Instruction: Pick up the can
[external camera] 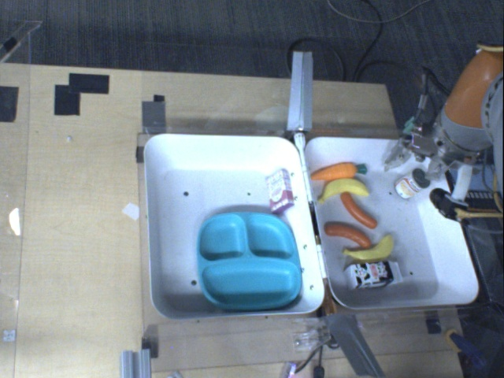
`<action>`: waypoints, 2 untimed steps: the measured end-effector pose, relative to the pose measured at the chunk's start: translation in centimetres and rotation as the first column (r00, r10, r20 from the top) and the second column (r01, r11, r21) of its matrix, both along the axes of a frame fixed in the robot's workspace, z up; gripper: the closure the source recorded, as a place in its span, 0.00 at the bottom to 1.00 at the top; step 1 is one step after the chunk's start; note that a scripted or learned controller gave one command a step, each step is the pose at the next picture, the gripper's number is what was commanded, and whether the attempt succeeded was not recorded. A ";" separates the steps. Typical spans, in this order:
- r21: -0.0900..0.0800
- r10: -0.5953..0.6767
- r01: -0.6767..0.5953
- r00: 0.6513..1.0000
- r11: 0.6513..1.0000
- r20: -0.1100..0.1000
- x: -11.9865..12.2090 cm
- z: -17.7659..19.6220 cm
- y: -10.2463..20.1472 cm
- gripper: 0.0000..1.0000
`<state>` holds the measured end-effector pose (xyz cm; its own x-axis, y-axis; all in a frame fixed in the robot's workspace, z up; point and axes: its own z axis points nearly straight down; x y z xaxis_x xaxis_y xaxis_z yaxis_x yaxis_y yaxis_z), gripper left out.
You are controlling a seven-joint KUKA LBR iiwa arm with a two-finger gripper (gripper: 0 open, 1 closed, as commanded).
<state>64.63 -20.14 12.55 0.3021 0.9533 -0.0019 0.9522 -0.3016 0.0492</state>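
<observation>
The can [370,274], black and white, lies on its side near the front wall of the right bin [441,290]. My gripper [429,173] hangs over that bin's far right corner, below the arm's orange band [472,85]. It is well behind the can and apart from it. A small round white object [406,186] sits just beside the gripper.
Between gripper and can lie a carrot [337,171], two bananas [346,187] [373,250] and two sausages [358,209] [346,231]. The left bin [169,211] holds a blue divided plate [248,260] and a small white and purple packet [279,190].
</observation>
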 end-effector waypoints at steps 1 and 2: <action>-0.001 0.000 0.000 1.000 1.000 0.000 0.0 0.0 0.0 0.00; -0.001 0.000 0.000 1.000 1.000 -0.001 0.0 0.0 0.0 0.00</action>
